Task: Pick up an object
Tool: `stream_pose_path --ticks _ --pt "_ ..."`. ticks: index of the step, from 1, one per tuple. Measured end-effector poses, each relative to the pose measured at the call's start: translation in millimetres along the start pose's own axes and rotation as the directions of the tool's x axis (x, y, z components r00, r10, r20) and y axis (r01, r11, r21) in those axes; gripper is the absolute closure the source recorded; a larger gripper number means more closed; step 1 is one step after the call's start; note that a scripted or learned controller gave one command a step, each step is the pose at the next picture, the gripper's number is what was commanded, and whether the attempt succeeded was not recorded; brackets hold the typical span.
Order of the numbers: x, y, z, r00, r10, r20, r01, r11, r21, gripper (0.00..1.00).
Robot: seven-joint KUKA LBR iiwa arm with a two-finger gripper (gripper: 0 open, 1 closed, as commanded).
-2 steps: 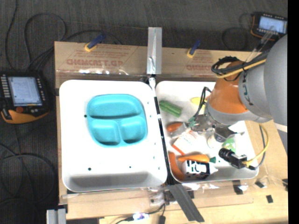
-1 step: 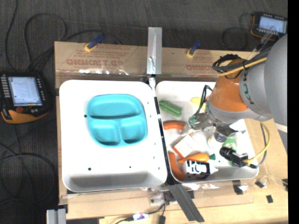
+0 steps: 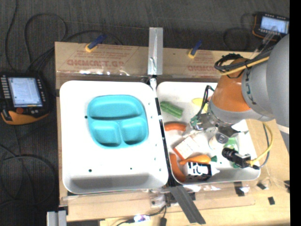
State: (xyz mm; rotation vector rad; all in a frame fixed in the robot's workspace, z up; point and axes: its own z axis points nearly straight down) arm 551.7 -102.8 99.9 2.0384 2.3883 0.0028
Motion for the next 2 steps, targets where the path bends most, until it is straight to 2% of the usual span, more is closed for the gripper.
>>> stream_pose_path --ticks 1,2 --pt "32 37 -80 0.998 0.064 0.002 -0.064 0.998 0.008 1.00" --pt "40 68 -80 1.000 -0.008 0.004 0.008 1.000 0.009 1.00"
